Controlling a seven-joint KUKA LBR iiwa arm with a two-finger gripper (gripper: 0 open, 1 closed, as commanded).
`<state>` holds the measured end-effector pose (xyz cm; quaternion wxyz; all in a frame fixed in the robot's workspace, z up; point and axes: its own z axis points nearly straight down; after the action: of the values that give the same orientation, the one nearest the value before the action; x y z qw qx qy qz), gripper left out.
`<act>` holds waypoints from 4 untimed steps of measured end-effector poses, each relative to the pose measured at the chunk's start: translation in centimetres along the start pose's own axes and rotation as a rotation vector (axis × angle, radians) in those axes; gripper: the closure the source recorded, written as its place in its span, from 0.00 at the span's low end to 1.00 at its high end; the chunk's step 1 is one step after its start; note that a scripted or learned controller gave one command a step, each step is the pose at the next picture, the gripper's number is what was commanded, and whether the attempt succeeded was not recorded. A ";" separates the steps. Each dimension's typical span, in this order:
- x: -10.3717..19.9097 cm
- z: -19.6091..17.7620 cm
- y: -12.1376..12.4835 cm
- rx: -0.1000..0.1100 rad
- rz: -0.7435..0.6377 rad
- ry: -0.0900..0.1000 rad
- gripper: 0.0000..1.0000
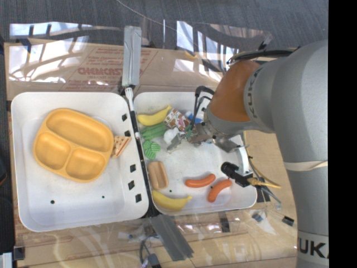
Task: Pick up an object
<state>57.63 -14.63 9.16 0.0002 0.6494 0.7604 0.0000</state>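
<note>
1. Start at your left: the left bin point(33, 205) holds a yellow divided tray point(72, 144), its three compartments bare. A small sandwich-like piece point(121, 145) leans against the tray's right edge, close to the divider point(134, 144) between the bins.
2. Move across the divider to the right bin point(195, 205), where the pickable things lie. Along its left side you have a banana point(153, 117) at the top, green vegetable pieces point(152, 138) below it, a hot dog in a bun point(158, 175), and a second banana point(170, 201) at the near edge.
3. Toward the middle of that bin lie two loose sausages point(199, 181), one beside the other point(219, 190), and a colourful packet point(175, 119) near the top.
4. The gripper point(181, 138) reaches low into the right bin, between the packet and the green pieces. You cannot tell whether the jaws are released or clenched; they are too small and cluttered to read.
5. Judge the task as unfinished: nothing is visibly raised off the bin floor, so the grasp and the lift are both left to do.
</note>
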 end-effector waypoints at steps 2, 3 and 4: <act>1.9 -0.8 1.9 0.003 -0.055 0.001 1.00; 2.2 0.3 7.7 0.034 -0.035 0.005 1.00; -2.9 -0.6 7.3 0.018 0.088 0.005 1.00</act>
<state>65.31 -16.31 9.80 -0.0073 0.6822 0.7311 -0.0051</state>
